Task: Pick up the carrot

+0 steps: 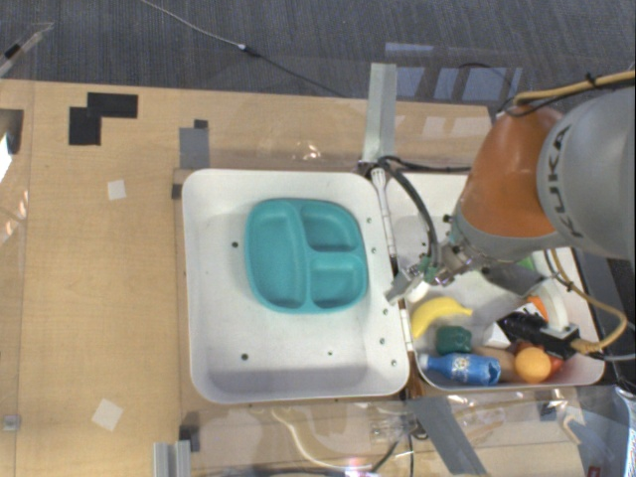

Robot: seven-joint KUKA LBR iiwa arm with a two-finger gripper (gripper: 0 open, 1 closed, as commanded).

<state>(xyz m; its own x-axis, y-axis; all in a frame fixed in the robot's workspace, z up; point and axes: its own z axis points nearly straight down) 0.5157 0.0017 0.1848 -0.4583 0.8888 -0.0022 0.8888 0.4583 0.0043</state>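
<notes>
Crowding the right bin [586,374], glossy rounded toys surround a carrot [538,309] sliver; arm [542,182] hides its fingers' state.

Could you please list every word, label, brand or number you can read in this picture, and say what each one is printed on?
"KUKA": printed in dark letters on the grey arm, running down its casing beside the orange band; part of it is cut off.
Blue bottle in the right bin: it bears a pale label, too small and blurred to read.
</notes>
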